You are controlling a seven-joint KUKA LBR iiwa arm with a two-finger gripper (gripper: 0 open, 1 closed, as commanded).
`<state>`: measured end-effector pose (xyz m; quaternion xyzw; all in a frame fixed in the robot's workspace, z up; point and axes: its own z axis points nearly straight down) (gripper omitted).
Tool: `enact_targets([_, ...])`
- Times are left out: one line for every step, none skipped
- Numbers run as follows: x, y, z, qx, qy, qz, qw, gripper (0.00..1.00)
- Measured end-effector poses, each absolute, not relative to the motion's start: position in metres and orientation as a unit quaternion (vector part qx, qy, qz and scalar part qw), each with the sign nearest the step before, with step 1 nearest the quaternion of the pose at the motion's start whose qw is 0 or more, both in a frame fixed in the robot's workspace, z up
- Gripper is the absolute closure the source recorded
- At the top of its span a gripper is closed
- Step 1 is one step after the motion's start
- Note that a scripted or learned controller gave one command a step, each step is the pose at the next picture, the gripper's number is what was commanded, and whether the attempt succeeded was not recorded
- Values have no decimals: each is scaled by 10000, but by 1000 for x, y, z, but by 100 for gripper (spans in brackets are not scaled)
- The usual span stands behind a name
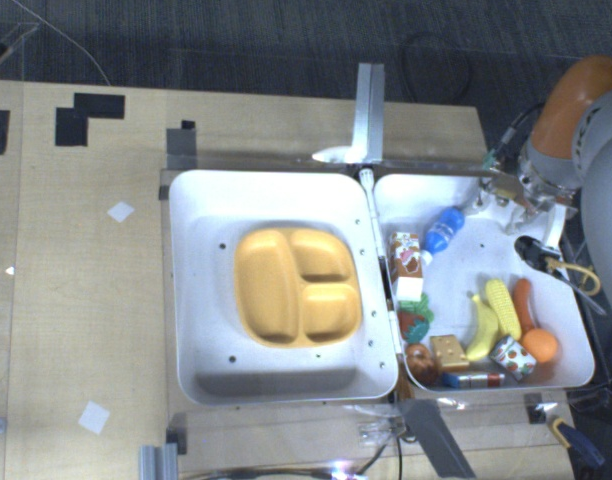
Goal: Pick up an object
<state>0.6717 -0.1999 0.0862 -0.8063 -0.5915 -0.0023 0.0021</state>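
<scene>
Lying just beside the pincer (pixel 514 208), state unclear, is a blue bottle (pixel 443 230).

Arm (pixel 596 158): grey, coming in from the 3 o'clock edge of the camera view, in the upper right of the frame.
Orange band (pixel 578 103): rounded, at about 2 o'clock, topping the grey body of the arm.
Wrist (pixel 546 173): just at 7 o'clock of the orange band, with thin cables running along it.
Gripper (pixel 521 203): pale metal hardware at the low end of the wrist, pointing toward 8 o'clock; too small and cluttered to read its state.
</scene>
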Motion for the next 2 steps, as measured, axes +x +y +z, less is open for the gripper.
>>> enact_targets([674,-200,97,-8041,-5945,-39,-24,100])
enact_targets([674,-200,97,-8038,-5949,-29,-22,0])
